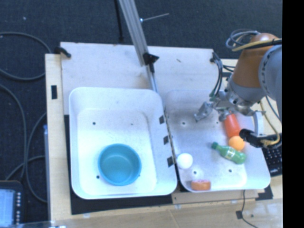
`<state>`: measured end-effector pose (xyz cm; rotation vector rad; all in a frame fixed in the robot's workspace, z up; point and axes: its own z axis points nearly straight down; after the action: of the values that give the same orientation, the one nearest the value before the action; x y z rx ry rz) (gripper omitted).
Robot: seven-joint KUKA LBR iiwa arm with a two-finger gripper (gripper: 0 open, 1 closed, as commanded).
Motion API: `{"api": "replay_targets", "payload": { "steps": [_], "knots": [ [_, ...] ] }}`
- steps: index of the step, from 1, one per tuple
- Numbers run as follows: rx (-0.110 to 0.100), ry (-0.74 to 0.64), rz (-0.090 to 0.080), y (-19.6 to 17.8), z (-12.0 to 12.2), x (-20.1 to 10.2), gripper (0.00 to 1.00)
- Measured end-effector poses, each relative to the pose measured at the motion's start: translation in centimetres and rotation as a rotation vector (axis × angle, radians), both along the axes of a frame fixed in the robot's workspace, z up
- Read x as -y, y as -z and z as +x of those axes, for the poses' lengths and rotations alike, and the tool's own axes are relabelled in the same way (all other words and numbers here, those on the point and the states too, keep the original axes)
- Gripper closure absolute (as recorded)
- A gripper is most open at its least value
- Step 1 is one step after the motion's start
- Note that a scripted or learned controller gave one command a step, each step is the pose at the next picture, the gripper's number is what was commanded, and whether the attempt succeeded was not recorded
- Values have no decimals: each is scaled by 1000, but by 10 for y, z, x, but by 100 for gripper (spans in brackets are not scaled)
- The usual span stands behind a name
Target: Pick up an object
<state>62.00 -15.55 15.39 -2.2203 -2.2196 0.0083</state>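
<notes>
My gripper (204, 112) hangs over the upper middle of the right bin (190, 99), above bare bin floor and with nothing in it. A red-orange cylinder (232, 125) lies just to its right, under the wrist. Below that sit an orange ball (236, 143) and a green bottle (229, 153) lying on its side. A white ball (185, 161) rests near the bin's left wall. An orange slice-shaped piece (201, 185) lies at the front edge.
The left bin (85, 103) holds a blue bowl (119, 164) at its front. A metal pole (135, 27) slants across the back of the bench. Cables run along the arm at the right, and a dark keypad (274, 158) lies at the right edge.
</notes>
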Motion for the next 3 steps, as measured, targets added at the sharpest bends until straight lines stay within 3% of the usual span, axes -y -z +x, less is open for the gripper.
{"api": "replay_targets", "payload": {
  "steps": [1,2,3],
  "knots": [
    [0,5,0,54,-1,1,0],
    [13,6,0,36,2,2,100],
    [11,0,4,-29,-1,-1,100]
  ]
}}
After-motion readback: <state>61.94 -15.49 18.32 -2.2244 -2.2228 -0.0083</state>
